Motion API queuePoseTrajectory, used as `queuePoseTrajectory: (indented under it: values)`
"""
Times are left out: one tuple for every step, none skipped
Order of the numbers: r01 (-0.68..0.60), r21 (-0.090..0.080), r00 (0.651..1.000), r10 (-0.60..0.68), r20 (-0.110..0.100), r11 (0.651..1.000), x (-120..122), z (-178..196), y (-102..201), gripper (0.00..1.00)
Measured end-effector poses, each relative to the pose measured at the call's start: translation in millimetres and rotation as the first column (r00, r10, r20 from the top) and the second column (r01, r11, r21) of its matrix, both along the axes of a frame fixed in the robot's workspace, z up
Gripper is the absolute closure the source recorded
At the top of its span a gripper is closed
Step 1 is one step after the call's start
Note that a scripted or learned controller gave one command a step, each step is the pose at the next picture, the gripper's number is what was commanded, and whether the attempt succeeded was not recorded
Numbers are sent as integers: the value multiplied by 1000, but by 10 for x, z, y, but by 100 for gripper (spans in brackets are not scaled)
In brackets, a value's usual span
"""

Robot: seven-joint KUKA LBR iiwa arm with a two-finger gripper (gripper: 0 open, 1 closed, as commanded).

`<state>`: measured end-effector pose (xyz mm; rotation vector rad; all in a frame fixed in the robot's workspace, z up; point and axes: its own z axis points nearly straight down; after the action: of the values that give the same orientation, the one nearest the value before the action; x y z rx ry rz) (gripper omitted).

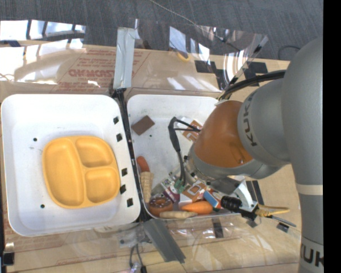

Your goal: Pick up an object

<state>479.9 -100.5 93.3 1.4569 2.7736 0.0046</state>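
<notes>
Hand [184,182] low in right bin [159,110], carrot [196,207] just below.

Arm [238,141] blocks right bin's [159,104] clutter, apparently; far corner open.

Two pieces of lettering can be made out. On the grey arm [298,118], in the right half of the frame, dark capital letters run vertically along the casing just right of the orange band [221,138]; "KU" is legible there before the rest curves away. Near the lower right corner, on a lower segment of the same arm, the letters "KU" appear again, cut off at the bottom edge. On the cardboard panel [85,73] in the upper left, behind the bins, red printed lettering shows mirrored and too blurred to read.
</notes>
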Motion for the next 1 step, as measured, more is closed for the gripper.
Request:
queuePoseTrajectory:
  values:
    - [-4, 1, 1000, 4, 1, 1000, 11, 95, -1, 100]
